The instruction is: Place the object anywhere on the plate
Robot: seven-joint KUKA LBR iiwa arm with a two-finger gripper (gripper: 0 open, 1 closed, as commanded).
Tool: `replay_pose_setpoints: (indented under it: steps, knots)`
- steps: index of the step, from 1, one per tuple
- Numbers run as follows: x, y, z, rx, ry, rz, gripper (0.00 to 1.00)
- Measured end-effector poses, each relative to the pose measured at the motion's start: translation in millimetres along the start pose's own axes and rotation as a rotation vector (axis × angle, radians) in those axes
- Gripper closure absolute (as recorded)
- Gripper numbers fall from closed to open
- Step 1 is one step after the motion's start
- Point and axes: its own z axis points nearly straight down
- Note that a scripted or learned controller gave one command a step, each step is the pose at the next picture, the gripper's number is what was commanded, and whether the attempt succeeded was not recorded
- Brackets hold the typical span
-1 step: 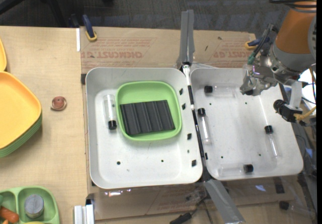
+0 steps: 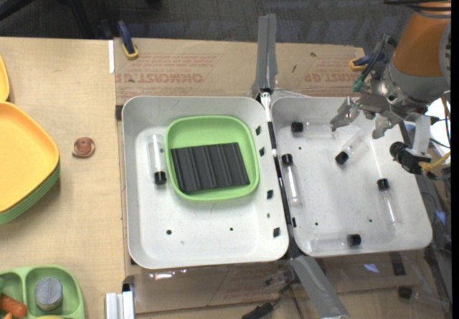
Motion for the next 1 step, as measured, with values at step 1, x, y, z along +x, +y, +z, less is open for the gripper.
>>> replay_pose_setpoints:
  steps: [1]
  knots:
    - [-42.3,67.4,-9.9,0.000,0.000,0.208,0.00]
